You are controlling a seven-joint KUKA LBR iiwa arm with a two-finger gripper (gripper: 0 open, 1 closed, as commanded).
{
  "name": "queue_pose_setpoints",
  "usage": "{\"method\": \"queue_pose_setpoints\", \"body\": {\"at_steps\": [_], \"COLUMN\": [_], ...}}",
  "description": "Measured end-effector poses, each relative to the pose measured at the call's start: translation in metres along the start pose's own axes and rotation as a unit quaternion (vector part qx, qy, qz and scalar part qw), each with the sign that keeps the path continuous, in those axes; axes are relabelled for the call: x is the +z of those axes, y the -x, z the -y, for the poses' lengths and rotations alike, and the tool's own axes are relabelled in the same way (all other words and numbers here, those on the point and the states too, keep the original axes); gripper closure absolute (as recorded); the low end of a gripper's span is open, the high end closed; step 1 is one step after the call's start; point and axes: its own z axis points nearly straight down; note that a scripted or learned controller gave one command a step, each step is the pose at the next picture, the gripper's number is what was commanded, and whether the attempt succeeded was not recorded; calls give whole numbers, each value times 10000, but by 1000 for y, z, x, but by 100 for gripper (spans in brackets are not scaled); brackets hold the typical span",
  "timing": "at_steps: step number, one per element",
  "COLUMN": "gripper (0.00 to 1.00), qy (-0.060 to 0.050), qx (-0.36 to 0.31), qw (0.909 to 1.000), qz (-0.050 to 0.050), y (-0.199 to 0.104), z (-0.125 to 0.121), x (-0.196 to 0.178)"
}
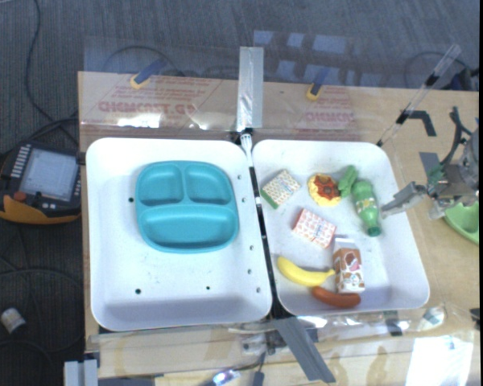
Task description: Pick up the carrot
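Two glossy white bins sit side by side on the wooden worktop (447,276). The left bin (105,240) carries a smooth teal tray (185,206) with three compartments. The right bin (406,252) is crowded: in its near corner lies the carrot (336,297), a slim orange-red stick, touching a small carton (348,269) just beside a curved yellow banana (303,273). Far right, the end effector (444,190) hangs past the bin's rim, blurred and cut off; open or closed, I can't tell.
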Motion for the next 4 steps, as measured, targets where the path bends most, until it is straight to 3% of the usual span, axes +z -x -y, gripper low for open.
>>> {"method": "queue_pose_setpoints", "body": {"at_steps": [1,2,3,4], "gripper": [0,0,0,0], "qy": [-7,-10,-12,-4], "qx": [107,-392,261,-419], "qw": [9999,9992,9997,9991], "qz": [2,8,-7,22], "y": [-44,-58,-105,-45], "z": [-84,-105,-120,-150], "x": [65,105,143,151]}}
